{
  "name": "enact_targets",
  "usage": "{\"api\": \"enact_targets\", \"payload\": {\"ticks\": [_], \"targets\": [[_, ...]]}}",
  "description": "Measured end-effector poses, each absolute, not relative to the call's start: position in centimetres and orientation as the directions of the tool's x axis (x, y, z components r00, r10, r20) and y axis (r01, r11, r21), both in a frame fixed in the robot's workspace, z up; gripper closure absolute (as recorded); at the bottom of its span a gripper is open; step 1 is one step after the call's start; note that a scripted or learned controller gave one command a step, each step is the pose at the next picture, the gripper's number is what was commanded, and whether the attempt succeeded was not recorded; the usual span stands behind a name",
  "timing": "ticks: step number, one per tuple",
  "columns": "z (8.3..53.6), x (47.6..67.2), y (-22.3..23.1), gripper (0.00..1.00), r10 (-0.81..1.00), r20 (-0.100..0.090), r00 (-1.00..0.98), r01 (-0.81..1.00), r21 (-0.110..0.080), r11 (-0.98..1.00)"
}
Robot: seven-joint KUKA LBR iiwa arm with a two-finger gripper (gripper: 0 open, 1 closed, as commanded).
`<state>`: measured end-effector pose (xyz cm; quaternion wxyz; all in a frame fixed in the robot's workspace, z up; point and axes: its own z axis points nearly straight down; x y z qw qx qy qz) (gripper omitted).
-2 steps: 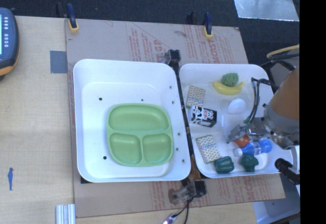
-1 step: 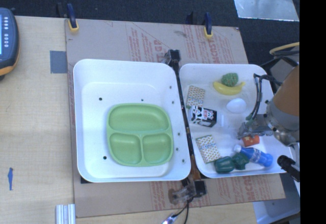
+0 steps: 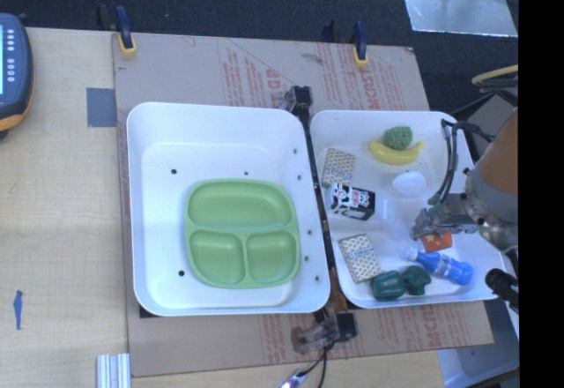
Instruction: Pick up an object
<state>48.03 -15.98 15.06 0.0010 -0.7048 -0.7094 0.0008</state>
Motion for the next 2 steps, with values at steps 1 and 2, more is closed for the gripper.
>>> {"api": "enact_targets", "payload": {"ticks": [1,2], "targets": [[19.4,52.0,-8.0,1.00,1.000,0.002,-0.013,1.000,0.003,0.013],[19.2,54.5,-2.1,1.00,1.000,0.001,-0.012,1.000,-0.001,0.012]]}}
